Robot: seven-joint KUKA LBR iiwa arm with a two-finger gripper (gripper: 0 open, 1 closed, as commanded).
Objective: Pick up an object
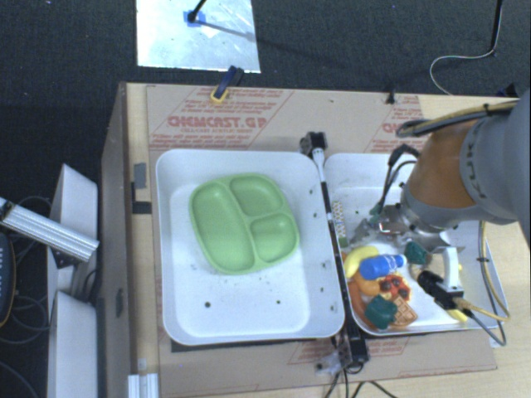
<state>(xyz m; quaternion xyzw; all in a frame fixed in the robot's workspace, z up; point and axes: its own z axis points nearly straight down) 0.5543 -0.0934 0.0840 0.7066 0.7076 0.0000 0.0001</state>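
You have nothing lifted yet: the toys lie in a heap at the near end of the right bin (pixel 365 172), a yellow piece (pixel 355 261), a blue bottle (pixel 381 265), a red-orange piece (pixel 393 286) and a dark green block (pixel 381 311) touching one another. Your tool (pixel 398 230) hangs just above that heap, but you cannot tell its state here. The whole grasp and lift remain. The left bin (pixel 241 313) carries a green divided plate (pixel 243 221).
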